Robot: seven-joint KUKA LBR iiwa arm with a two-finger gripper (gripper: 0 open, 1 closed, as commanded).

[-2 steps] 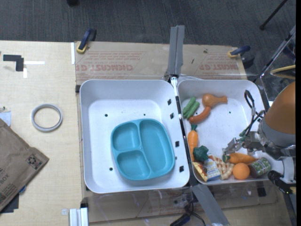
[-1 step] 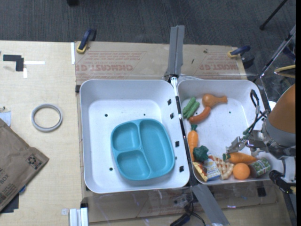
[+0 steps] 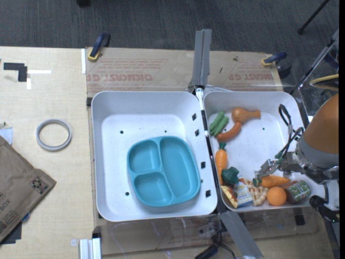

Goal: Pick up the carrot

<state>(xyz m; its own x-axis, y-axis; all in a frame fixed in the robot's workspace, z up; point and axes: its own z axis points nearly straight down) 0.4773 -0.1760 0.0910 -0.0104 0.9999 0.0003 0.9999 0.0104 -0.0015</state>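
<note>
From my seat at the console, the camera view showed a pale wooden desk (image 3: 43,90) with a cardboard sheet (image 3: 183,69) clamped across its back, and dark grey carpet (image 3: 161,9) behind it. A roll of tape (image 3: 53,134) lay on the desk's left side, well apart from the bins.

Two white bins sat side by side. The left bin (image 3: 108,112) carried one teal divided plate (image 3: 163,170). The right bin (image 3: 269,139) carried the toy food.

I counted two carrots: one carrot (image 3: 221,162) lay along the right bin's left wall, just above a green broccoli piece (image 3: 230,175); the second carrot (image 3: 275,181) lay near the front right, beside one orange ball (image 3: 276,196).

The gripper (image 3: 269,169) hung low over the bin's right side, its fingers (image 3: 263,171) just beside the second carrot. I could not tell whether they were released or clenched, nor whether they touched it. The first carrot lay well apart from them, to the left.
</note>
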